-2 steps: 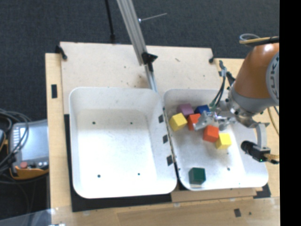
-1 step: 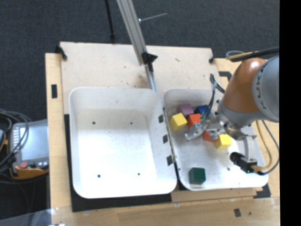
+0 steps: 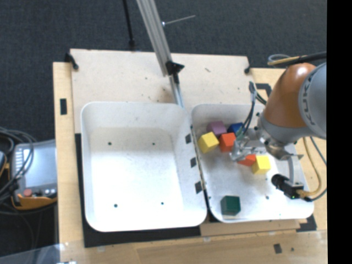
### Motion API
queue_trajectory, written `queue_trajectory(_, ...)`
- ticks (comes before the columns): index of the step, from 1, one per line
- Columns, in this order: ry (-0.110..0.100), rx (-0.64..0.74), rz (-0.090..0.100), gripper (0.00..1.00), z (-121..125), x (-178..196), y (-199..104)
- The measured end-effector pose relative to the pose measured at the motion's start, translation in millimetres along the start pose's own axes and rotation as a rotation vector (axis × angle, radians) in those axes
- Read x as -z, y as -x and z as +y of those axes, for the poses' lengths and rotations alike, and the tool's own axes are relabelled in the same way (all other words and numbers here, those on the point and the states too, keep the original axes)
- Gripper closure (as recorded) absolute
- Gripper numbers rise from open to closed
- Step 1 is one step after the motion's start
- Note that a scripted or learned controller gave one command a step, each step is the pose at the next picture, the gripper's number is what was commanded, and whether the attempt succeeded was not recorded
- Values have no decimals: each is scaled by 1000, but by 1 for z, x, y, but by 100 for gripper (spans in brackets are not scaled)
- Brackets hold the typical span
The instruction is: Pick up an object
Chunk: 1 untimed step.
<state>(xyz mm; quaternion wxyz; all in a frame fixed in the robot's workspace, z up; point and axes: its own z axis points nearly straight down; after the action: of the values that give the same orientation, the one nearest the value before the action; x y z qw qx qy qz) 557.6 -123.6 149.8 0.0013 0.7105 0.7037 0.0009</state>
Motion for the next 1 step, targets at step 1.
queue_trajectory(1, 4, 8, -1, 100, -3, 53, 0)
